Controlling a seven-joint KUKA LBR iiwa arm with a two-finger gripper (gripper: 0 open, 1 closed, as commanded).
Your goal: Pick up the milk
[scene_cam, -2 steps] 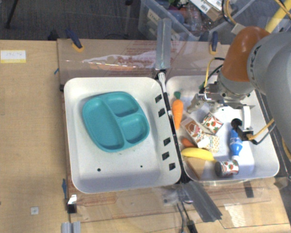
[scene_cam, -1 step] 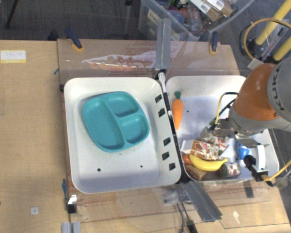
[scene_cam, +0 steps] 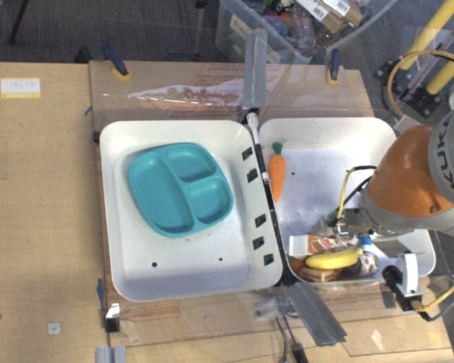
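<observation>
grey arm [scene_cam: 446, 165] (orange band, yellow cable)

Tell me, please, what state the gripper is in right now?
Gripper: cannot be told; it sits low over the banana in the right bin.

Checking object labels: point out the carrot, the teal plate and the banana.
carrot [scene_cam: 277, 174]: camera view, middle of the orange body, right bin.
teal plate [scene_cam: 160, 195]: camera view, floor of the large compartment, left bin.
banana [scene_cam: 333, 261]: camera view, middle of the yellow peel, right bin's near edge.

Teal divided plate [scene_cam: 181, 189], orange carrot [scene_cam: 277, 174] with green top, yellow banana [scene_cam: 332, 261], white bins [scene_cam: 121, 263]
</observation>
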